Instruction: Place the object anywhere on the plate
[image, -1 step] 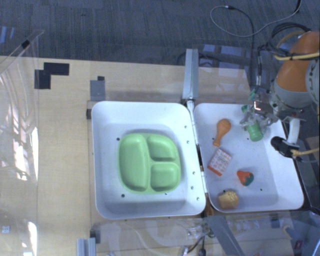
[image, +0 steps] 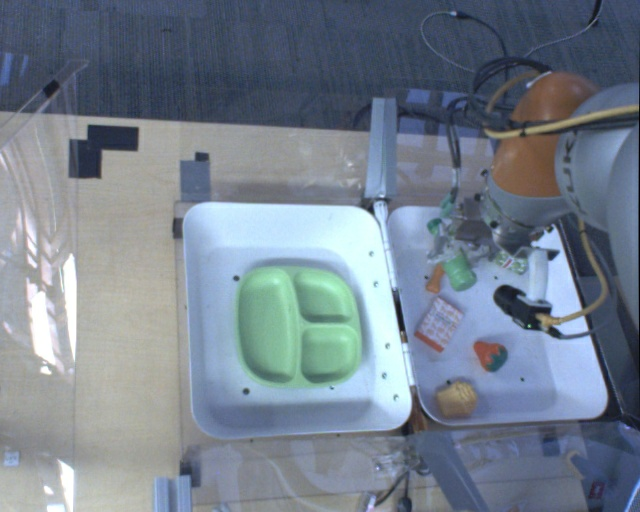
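A pale wooden bench top (image: 110, 330) fills the left and middle — black tape patches (image: 100, 146) sit near its far edge, glare streaks its left side, and dark grey ribbed carpet floor (image: 250, 50) lies beyond

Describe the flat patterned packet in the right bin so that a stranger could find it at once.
Start at the right white bin, beside the bin that holds the green plate. The packet lies near that bin's left wall, about halfway down, below the gripper. It is the one flat rectangle there, pale with a red grid print and an orange edge; the neighbours are rounded toys.
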